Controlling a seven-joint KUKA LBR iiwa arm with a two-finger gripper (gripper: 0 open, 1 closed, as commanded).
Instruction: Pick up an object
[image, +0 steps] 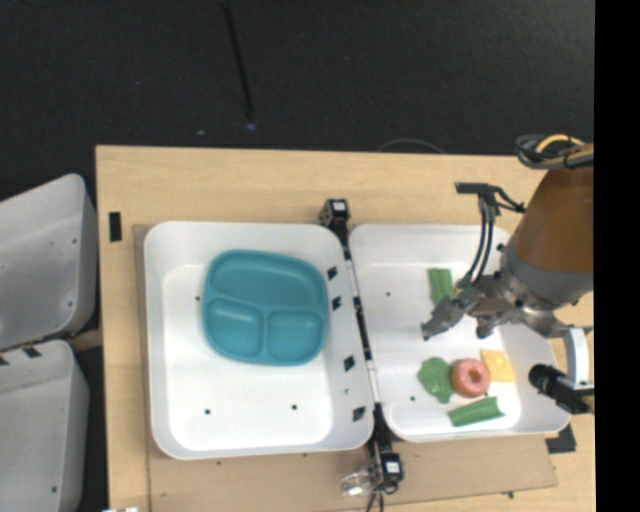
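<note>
claw (455, 318) poised over right bin (400, 250), grip state cannot be told | food pieces clustered just below it: pink donut (470, 377), leaf (436, 379) | plate (266, 306) set apart in left bin (180, 420)

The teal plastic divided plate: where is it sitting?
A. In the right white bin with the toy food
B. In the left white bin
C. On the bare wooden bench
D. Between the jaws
B: the teal plastic divided plate lies flat in the left white bin, apart from the small items in the right white bin.
</note>
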